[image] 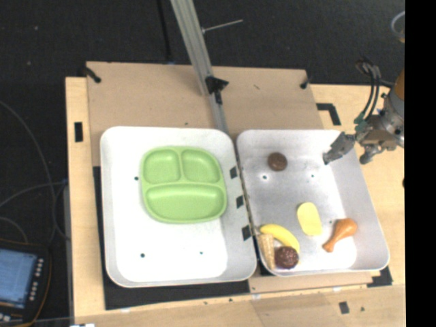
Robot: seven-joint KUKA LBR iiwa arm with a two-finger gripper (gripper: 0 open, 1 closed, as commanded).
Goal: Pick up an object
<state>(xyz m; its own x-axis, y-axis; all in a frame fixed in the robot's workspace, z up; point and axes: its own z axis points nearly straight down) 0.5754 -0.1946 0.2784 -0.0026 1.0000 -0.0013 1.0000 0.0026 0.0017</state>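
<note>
My gripper [351, 152] hangs over the upper right edge of the right bin [354, 182], its two dark fingers spread open with nothing between them. In that bin lie a brown round piece [276, 161] near the top, a pale yellow oval [308, 219] in the middle, an orange drumstick [340, 234] to the right, and a banana [279, 236] with a dark red ball [287, 257] at the lower left corner. The brown piece is well to the left of the gripper; the other items lie below it.
The left bin [122, 251] holds a green divided plate [184, 184]. A metal pole [194, 39] slants up from the seam between the bins. Cables [371, 87] hang near the wrist at the right edge.
</note>
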